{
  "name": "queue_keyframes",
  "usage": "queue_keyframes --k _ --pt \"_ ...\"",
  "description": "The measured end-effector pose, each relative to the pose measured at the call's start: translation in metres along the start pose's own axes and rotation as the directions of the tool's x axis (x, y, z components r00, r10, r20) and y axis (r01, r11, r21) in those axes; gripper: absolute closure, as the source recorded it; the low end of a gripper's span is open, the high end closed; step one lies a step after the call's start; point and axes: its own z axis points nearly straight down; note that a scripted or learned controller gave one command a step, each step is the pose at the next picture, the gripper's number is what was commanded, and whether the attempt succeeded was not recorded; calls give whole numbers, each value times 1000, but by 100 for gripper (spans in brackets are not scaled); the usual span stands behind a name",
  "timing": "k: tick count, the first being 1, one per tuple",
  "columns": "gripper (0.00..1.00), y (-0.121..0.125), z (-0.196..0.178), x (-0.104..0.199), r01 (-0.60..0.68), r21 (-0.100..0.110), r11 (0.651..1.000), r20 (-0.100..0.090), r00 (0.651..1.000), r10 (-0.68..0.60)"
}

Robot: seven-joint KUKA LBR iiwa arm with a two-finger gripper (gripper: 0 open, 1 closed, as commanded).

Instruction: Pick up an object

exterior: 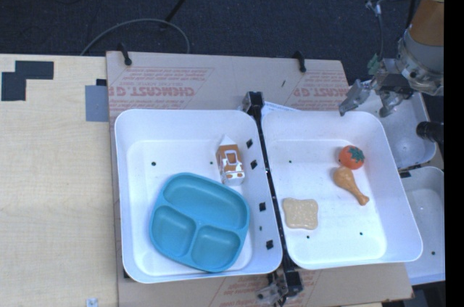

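Nearest you, the blue divided plate (199, 221) fills the front of the left bin (127, 153); your easier picks lie in the right bin (395, 175).

Your likeliest target is the toy drumstick (351, 186), lying flat in the right bin's far right part, just beside the small tomato (351, 157). Judge it light, stiff plastic and a bit slick: close across the narrow bone end or the waist, not the fat rounded end. The tomato is round and may squirt out. Toward the front centre lies the flat bread slice (300, 213), too low to pinch easily. In the left bin a small milk carton (230, 163) stands just behind the plate, boxy and easy to grip. Your claw (368, 96) hovers above the right bin's far right corner, fingers spread and holding nothing.
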Motion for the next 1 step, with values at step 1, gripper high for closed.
queue_keyframes --k 1 --pt "0 1 -8 0 2 -13 1000 2 1000 -2"
